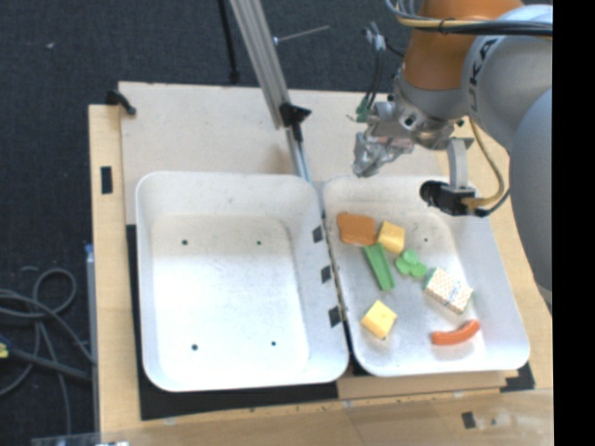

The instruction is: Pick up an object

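Gripper (pixel 370 163) above right bin's (pixel 493 277) far rim, toys (pixel 381 268) below.

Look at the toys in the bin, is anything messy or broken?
Nothing looks broken or spilled. The small toys all lie inside the right white bin, with the long green block touching the orange-brown piece. The pincer hangs above.

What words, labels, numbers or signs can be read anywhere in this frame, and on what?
None can be read.
The grey robot arm with the orange band shows no legible marking.
The small patterned block in the right white plastic bin carries coloured specks, too small to tell whether they are print.
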Tool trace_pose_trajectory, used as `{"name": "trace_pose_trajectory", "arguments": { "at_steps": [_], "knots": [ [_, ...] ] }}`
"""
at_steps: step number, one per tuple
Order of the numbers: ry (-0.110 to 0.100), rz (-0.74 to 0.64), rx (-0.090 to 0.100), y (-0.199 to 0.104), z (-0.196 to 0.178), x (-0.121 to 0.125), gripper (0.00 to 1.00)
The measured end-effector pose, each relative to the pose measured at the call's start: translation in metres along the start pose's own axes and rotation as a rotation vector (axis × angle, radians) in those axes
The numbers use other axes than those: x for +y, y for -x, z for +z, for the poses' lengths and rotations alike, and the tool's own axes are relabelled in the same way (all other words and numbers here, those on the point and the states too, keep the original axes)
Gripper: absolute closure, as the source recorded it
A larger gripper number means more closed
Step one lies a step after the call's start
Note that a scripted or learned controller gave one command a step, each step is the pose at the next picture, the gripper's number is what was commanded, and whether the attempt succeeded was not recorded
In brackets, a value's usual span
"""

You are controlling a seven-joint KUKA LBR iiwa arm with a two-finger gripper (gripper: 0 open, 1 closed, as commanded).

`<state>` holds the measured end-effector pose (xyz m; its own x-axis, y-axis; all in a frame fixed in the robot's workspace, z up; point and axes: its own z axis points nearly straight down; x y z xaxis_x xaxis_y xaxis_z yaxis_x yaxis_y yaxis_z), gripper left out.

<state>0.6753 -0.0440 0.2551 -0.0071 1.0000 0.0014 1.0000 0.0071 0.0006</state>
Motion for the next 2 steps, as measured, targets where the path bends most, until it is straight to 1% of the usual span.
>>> {"name": "trace_pose_trajectory", "arguments": {
  "at_steps": [2],
  "knots": [
    [-0.004, 0.0, -0.001, -0.104, 0.023, -0.009, 1.0]
  ]
}}
